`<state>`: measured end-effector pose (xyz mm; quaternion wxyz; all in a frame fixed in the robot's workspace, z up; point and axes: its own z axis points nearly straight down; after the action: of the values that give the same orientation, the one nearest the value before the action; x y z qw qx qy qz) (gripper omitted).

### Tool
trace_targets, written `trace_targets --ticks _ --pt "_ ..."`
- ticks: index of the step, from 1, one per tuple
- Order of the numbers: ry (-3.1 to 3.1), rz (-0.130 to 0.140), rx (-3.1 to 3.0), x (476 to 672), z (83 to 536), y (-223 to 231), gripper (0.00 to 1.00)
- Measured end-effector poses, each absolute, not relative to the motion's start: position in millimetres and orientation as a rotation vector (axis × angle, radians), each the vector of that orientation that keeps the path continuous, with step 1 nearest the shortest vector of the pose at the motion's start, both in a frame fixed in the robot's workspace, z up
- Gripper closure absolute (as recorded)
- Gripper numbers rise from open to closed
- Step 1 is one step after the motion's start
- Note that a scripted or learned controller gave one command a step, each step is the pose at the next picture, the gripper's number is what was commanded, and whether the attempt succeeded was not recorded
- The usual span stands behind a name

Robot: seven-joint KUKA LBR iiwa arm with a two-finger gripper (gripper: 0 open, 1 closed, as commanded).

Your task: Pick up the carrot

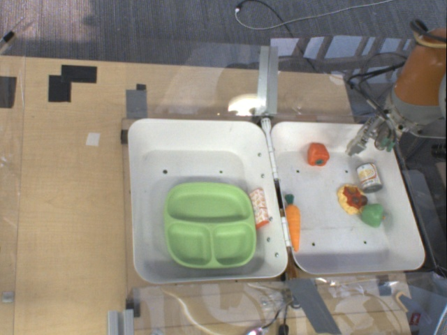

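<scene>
The carrot [292,224] is seen lying flat in the right bin [328,257], pressed close against the bin's left wall, just beside the divider that is shared with the left bin [147,187]. Its green top points away from the camera and its narrow tip points toward the near edge.

It is judged to be a light, stiff toy piece, probably smooth plastic, so some slipperiness is to be expected and little risk of breakage. The thick middle of the body is judged the best place to be gripped, across its short width, since the tapered tip would be likely to squirt out of a pinch.

The wall beside the carrot is the main difficulty: hardly any room is left on that side for a finger to be slid in, while the bin floor on the carrot's other side is open. A grip along the carrot's length, or a nudge away from the wall first, may be called for.

The tool [364,139] is held at the far side of the right bin, well apart from the carrot; whether it is spread or pressed together cannot be told, and nothing is seen pinched in it. A can [369,176], a red pepper [318,153] and a green piece [372,214] lie away from the carrot, toward the tool.
</scene>
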<state>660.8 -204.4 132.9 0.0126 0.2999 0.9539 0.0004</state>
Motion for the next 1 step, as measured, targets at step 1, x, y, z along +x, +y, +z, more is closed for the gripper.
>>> trace_targets --ticks 1 --pt "2.963 0.001 0.925 664.1 147.4 -203.7 1.00"
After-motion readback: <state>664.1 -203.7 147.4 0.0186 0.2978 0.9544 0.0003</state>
